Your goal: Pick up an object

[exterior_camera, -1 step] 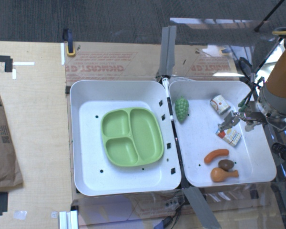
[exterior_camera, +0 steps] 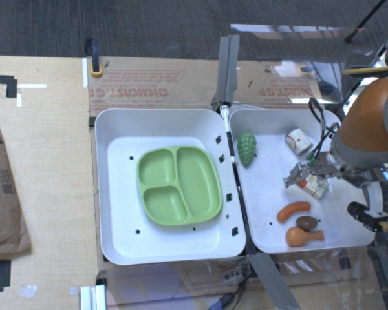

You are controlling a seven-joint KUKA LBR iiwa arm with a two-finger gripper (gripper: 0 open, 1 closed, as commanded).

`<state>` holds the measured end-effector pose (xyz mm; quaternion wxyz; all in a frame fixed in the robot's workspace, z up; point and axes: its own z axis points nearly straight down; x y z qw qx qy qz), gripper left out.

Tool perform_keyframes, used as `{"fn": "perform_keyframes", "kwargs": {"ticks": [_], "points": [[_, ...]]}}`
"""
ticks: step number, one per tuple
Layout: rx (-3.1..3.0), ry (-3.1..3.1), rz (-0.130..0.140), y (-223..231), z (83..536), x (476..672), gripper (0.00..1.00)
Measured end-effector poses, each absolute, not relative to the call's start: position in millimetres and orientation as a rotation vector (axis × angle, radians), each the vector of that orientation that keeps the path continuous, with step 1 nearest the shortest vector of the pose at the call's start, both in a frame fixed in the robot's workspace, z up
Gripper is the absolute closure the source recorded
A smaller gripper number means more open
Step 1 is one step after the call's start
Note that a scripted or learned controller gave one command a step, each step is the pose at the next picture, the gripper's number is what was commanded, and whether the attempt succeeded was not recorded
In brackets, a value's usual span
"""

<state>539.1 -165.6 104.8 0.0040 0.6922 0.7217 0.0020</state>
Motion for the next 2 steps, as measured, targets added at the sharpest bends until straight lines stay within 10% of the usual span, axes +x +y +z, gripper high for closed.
{"fn": "perform_keyframes", "kwargs": {"ticks": [1,2], "points": [[1.971,2.445,0.011,-216.9,93.8,572.9,0.00],[1.978,2.437,0.002,-221.2,101.7,571.1,1.00]]}}
